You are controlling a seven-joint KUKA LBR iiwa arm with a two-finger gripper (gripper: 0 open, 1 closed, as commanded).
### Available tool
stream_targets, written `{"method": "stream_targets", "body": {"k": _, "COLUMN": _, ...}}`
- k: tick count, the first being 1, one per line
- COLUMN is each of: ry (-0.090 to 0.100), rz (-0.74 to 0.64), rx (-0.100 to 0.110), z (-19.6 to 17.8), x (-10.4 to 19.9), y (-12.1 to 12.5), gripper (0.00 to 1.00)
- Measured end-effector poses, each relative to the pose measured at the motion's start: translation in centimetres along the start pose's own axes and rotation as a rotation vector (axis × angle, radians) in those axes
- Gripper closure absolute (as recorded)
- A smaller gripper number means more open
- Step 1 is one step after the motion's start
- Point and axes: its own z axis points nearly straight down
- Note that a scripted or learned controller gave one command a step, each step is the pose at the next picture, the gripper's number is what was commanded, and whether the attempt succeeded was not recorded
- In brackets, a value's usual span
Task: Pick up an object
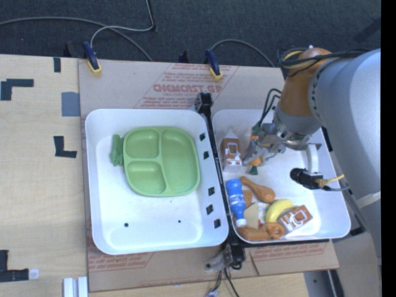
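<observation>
Reference landmark: the blue bottle (235, 198), which lies along the left wall of the right bin (328, 198).

**End effector.** The gripper (262, 145) sits up and to the right of the blue bottle, low over the far half of the same bin, at the end of the grey arm (346, 104). This view does not show whether it is released, clenched or grasping anything.

**Objects for picking.**
- Orange-and-green piece (254, 161) — above and slightly right of the blue bottle, just below the gripper. Contact between the two cannot be confirmed.
- Small carton (231, 153) — directly above the blue bottle, near it, and left of the gripper.
- Drumstick (260, 190) — just right of the blue bottle.
- Yellow fruit (278, 210) — right of the blue bottle and slightly below it, beyond the drumstick.
- Brown-and-white box (297, 219) — further right again, beside the yellow fruit.
- Orange piece (257, 232) — below and right of the blue bottle, at the bin's near wall.

**Other bin.** The green divided plate (162, 161) lies well left of the blue bottle in the left bin (154, 224). A green item (116, 150) touches the plate's left edge.
</observation>
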Motion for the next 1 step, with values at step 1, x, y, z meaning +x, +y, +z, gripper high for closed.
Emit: {"method": "stream_targets", "body": {"k": 1, "ry": -0.003, "rz": -0.002, "rx": -0.082, "z": -6.94, "x": 0.22, "y": -6.35, "gripper": 1.00}}
